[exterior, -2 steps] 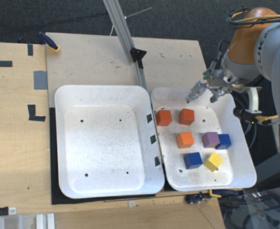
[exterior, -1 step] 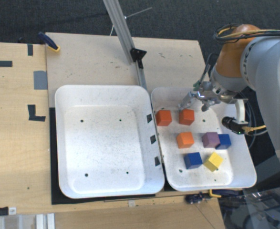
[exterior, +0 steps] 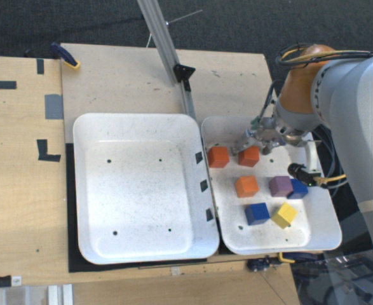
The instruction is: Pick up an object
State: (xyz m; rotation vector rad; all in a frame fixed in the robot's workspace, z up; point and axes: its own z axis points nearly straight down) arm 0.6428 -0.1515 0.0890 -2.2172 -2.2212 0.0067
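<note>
tool: low in right bin, finger spread unreadable, grip cannot tell | target: red cube touching just below tool, far-left in bin | orange cube next nearest

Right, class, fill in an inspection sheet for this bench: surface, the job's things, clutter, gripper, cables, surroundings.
Surface: pale wooden bench bearing two white bins, the left bin and the right bin, side by side.
Job's things: all in the right bin: three orange cubes, a purple cube, two blue cubes, a yellow cube.
Clutter: a blue and yellow item at the bench's far edge.
Gripper: gripper low over the right bin's far part, just beside an orange cube; finger state unclear.
Cables: black cables by the wrist.
Surroundings: dark carpet; slanted metal pole.
</note>
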